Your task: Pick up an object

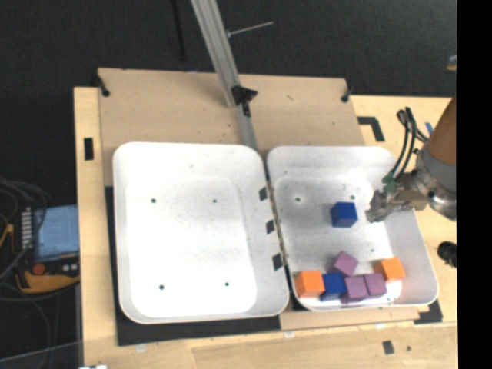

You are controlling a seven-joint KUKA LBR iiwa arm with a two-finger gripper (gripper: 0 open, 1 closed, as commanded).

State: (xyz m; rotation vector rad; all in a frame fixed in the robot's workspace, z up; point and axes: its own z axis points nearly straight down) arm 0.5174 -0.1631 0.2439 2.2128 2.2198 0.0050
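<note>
The right bin (307, 167) holds several blocks. A blue cube (344, 214) sits alone near its middle. Along the near edge lie an orange cube (310, 283), a blue cube (334, 284), purple cubes (355, 287) and another orange cube (392, 268). My gripper (378, 210) hangs low at the bin's right side, just right of the lone blue cube and apart from it. Nothing shows between its fingers.
The left bin (192, 229) lies beside the right one. A metal pole (219, 44) slants up from between the bins at the back. A blue box (58, 231) and cables sit off the bench at the left.
</note>
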